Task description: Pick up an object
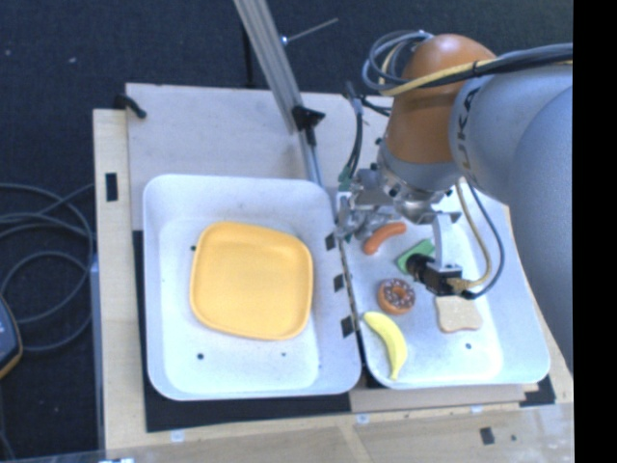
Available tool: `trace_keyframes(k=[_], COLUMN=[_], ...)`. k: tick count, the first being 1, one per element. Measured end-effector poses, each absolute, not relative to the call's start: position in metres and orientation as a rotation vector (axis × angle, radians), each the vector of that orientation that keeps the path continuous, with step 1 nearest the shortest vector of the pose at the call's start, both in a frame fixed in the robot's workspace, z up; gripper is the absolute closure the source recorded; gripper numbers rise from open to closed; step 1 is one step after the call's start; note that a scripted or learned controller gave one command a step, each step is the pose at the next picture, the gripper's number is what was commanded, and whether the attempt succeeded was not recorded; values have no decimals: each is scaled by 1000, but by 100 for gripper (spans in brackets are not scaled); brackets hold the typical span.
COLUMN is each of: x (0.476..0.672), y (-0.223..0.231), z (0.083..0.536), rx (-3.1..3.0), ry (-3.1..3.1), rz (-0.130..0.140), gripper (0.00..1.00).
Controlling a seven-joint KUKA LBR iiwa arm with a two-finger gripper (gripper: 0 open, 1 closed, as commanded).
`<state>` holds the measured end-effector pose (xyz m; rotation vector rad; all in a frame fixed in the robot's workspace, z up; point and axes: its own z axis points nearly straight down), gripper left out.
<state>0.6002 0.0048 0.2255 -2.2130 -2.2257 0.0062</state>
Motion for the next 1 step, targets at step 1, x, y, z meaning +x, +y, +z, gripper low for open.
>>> trace_keyframes(k=[1], x=[603], y=[53], z=[235], rx=[-2213], ry=[-2227], rz=[4], gripper=[100])
